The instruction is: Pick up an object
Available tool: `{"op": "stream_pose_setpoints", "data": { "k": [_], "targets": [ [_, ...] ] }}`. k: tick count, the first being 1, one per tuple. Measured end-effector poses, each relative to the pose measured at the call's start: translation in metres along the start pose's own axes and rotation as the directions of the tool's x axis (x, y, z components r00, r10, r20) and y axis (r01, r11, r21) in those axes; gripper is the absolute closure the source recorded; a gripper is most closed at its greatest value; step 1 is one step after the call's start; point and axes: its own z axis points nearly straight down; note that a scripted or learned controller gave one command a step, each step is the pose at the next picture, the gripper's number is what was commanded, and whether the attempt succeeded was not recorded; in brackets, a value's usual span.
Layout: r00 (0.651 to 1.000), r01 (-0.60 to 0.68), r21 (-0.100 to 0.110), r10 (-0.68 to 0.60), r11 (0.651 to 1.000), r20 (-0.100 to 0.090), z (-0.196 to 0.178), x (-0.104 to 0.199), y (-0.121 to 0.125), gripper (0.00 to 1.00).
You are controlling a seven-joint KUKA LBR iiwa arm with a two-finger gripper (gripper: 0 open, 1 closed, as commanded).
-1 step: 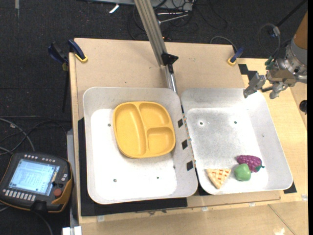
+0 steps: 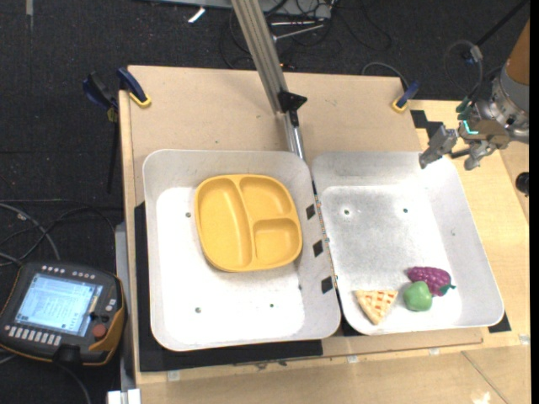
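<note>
From my feed the gripper (image 2: pixel 452 152) sits at the far right corner of the right bin (image 2: pixel 396 225), over its rim, with the grey wrist and arm coming in from the right edge. I see two dark fingers spread apart with a clear gap and nothing between them, so it's wide and holding nothing. Pickable items are all clustered at the opposite, near right corner of that same bin, well apart from the gripper: a purple grape bunch (image 2: pixel 429 276), a green apple (image 2: pixel 418 296) just below and touching or nearly touching the grapes, and a pizza slice (image 2: pixel 376 303) just left of the apple, tip pointing toward the near edge. All three lie flat on the bin floor. The left bin (image 2: pixel 168 225) holds a yellow divided plate (image 2: pixel 248 222), three compartments, sitting upright in the far-centre part of the bin; compartments look bare. The two bins butt against each other along the middle seam, with a few black clips along it. A metal pole (image 2: pixel 263 45) slants from the top of the view down to the seam between the bins. A teach pendant (image 2: pixel 61 307) lies on the floor to the left of the bench, screen lit. Orange-blue clamps (image 2: pixel 135 91) hold the far corners of the bench board.
</note>
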Motion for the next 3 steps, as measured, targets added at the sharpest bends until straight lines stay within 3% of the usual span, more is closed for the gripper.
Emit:
{"op": "stream_pose_setpoints", "data": {
  "k": [3],
  "targets": [
    [1.000, -0.002, 0.006, 0.002, 1.000, -0.002, 0.187, 0.015, -0.005, 0.00]
  ]
}}
